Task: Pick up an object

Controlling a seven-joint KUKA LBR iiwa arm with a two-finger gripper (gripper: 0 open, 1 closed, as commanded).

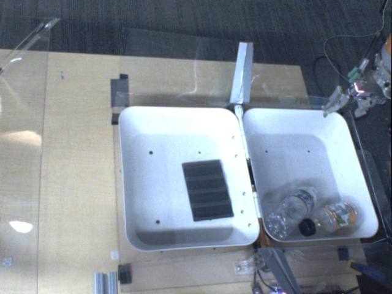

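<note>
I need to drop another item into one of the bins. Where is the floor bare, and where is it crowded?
In the right bin, the far half is bare, from the back wall to the clear bottles crowded along the near wall. In the left bin, the dark ridged pad fills the middle toward the near wall; free floor lies left of it and behind it.

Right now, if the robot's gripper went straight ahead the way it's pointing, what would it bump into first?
Probably the back rim of the right bin. The gripper points left and downward toward it, though depth is hard to judge.
</note>
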